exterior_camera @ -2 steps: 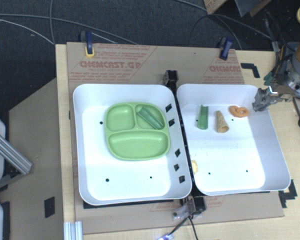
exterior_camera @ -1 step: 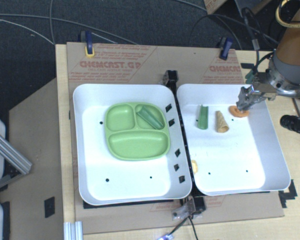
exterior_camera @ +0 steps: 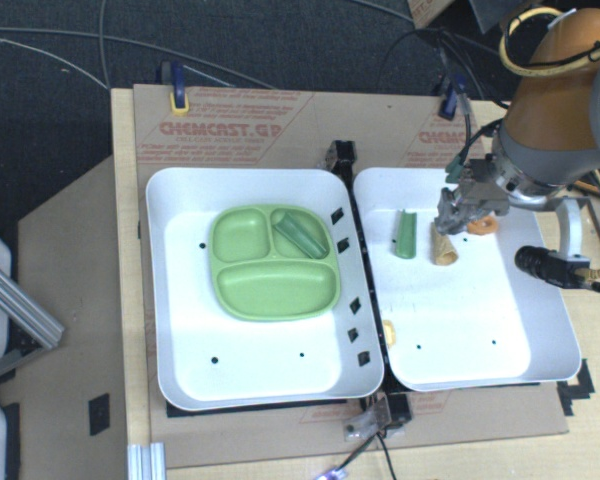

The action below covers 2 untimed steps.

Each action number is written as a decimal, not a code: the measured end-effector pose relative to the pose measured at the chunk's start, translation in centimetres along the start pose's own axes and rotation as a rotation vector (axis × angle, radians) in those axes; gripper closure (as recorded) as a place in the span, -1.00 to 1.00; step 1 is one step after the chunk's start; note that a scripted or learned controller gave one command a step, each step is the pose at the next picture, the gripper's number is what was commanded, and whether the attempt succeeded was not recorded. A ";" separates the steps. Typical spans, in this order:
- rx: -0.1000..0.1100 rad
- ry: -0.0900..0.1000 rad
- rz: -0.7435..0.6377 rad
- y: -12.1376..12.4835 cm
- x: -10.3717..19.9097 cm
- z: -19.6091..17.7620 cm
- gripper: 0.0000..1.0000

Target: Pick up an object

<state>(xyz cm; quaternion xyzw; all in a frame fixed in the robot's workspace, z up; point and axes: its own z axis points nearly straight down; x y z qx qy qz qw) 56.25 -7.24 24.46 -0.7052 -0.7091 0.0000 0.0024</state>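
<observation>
Arm reaches in from the upper right of the frame, gripper low over the right bin, right of centre. Just below it a small tan piece, w/ an orange bit beside it; a green stick lies a little to the left. Gripper looks lined up on the tan piece, prob. the pick target. Can't tell whether the jaws are open or closed, too dark and small there. Left bin holds a green divided plate w/ a green item in its upper-right compartment, well apart from the action.
</observation>
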 end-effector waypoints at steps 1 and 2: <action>-0.001 0.000 -0.001 -0.4 6.4 0.4 1.00; 0.000 0.000 -0.001 -0.8 12.7 1.3 1.00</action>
